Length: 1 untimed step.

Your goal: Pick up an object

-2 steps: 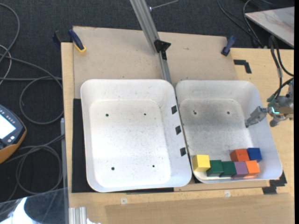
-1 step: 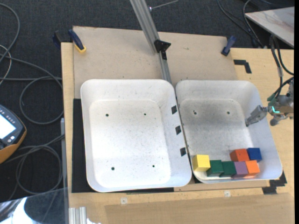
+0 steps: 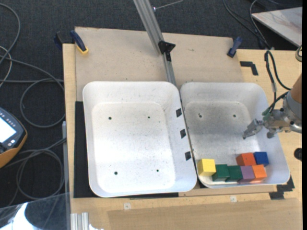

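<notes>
Small coloured blocks are clustered at the near edge of the right bin (image 3: 225, 92): yellow block (image 3: 207, 166), green blocks (image 3: 228, 172), purple block (image 3: 247, 173), orange block (image 3: 259, 172), red block (image 3: 246, 159), blue block (image 3: 261, 157). The gripper (image 3: 259, 129) is seen above them, nothing held; finger spread cannot be told. The blocks are judged light, rigid, flat-sided. The yellow block, at the row's end, is best taken across opposite faces.

Robotics lab or test cell. Plywood bench (image 3: 144, 56) clamped at far corners with blue clamps (image 3: 234, 46); two white bins (image 3: 91, 109) side by side; loose cables (image 3: 29, 80) on dark carpet, left; slanted aluminium rail (image 3: 146, 13) far.
</notes>
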Each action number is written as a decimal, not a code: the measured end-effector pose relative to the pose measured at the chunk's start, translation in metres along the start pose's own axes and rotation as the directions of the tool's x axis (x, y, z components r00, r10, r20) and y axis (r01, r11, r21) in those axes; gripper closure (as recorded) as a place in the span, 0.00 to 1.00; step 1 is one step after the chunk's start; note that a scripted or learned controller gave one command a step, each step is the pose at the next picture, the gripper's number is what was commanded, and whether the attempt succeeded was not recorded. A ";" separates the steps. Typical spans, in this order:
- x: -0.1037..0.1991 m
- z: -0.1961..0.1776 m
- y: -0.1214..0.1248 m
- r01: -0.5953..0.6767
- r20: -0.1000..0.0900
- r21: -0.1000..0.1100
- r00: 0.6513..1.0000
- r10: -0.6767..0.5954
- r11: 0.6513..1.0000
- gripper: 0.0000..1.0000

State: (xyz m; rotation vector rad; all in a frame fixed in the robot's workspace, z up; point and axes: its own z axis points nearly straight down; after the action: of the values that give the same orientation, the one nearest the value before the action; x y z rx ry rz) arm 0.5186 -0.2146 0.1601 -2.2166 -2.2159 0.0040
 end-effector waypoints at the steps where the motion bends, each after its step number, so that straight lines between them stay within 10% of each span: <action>1: 0.009 0.059 0.002 0.001 -0.001 0.000 1.000 -0.001 1.000 0.00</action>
State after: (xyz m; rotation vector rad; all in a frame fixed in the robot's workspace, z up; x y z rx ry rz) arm 0.5199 -0.2050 0.1011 -2.2152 -2.2166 0.0032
